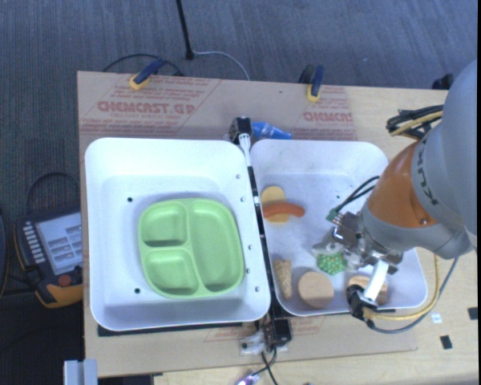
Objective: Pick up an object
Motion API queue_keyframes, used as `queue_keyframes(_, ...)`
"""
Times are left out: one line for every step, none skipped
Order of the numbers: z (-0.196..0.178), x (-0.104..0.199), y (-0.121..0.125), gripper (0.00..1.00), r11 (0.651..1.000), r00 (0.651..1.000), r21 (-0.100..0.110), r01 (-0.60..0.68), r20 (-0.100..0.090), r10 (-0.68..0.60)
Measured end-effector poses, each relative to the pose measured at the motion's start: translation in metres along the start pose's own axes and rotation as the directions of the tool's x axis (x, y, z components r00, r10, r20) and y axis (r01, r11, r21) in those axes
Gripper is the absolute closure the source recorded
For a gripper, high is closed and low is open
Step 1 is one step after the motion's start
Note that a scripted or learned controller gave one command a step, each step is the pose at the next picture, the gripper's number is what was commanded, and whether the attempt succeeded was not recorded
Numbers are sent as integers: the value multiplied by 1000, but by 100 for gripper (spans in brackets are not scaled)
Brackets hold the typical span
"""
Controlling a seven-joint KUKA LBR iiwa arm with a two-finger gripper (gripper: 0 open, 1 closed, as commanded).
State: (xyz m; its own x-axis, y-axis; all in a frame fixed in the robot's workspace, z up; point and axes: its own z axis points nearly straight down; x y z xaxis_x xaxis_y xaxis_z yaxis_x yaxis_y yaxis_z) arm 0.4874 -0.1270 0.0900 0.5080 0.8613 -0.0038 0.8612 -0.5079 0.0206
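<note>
My gripper (pixel 342 245) hangs low in the right bin (pixel 321 155), directly over or touching a small green dotted object (pixel 330 261); the wrist hides part of it. A round tan piece (pixel 314 289) lies just in front of it. A tan oblong piece (pixel 283 275) sits by the bin's left wall. An orange sausage-shaped item (pixel 283 211) lies against a yellow piece (pixel 272 194) further back. A small yellowish item (pixel 357 282) peeks out beneath the wrist.
The left bin (pixel 112 175) holds a green divided plate (pixel 192 245). A blue object (pixel 269 130) lies on the bench behind the bins. Clamps (pixel 313 83) sit at the board's far edge. Cables trail under the arm at the right bin's front right corner.
</note>
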Motion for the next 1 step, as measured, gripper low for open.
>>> queue_keyframes(2,4,-2,0,1000,1000,6,5,-5,-5)
